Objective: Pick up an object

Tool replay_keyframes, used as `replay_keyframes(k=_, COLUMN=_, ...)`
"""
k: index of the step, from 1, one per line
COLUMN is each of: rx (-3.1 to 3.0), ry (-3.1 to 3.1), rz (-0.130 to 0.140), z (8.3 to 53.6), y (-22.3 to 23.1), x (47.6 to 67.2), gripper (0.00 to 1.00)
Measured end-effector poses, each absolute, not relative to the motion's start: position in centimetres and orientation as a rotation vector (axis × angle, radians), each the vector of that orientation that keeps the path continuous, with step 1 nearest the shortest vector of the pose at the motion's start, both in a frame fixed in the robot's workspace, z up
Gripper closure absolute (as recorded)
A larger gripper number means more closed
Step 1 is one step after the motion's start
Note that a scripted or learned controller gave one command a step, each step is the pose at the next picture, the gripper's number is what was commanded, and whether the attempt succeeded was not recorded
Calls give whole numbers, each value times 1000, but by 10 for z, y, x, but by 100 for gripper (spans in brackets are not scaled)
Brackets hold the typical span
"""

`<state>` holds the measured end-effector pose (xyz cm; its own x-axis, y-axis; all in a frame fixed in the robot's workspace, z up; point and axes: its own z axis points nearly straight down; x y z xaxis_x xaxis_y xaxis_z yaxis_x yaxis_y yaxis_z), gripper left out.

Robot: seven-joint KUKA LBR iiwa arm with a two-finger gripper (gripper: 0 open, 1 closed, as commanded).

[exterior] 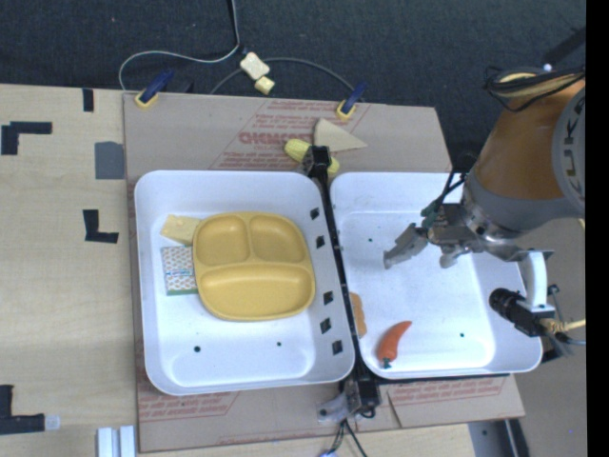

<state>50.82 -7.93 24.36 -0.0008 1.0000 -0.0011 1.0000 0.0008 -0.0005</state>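
In the camera view the pincer (423, 248) hangs over the right bin (476, 355), in its upper middle, with nothing between its fingers; the two fingers look spread apart, one pointing left and down, the other nearer the wrist. The likeliest thing to pick is the pepper (393, 339), an orange-red piece with a green stem, lying near the right bin's front wall, below and a little left of the pincer and well apart from it. A pale orange scrap (357, 312) lies against the right bin's left wall, just beside the pepper.

I judge this the approach step: no grasp is made yet. The next move calls for travel toward the front of the right bin, turning the fingers to cross the pepper's narrow width, then a descent.

Room is fair: bare floor lies between pincer and pepper. The front wall and the divider are close to the pepper, so a finger could strike either. The tray (255, 265) sits in the left bin (152, 350), out of the way.
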Motion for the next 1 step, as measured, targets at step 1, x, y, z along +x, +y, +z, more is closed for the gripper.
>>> replay_keyframes(k=1, rx=2228, ry=2217, rz=-8, z=84, y=-105, x=481, gripper=0)
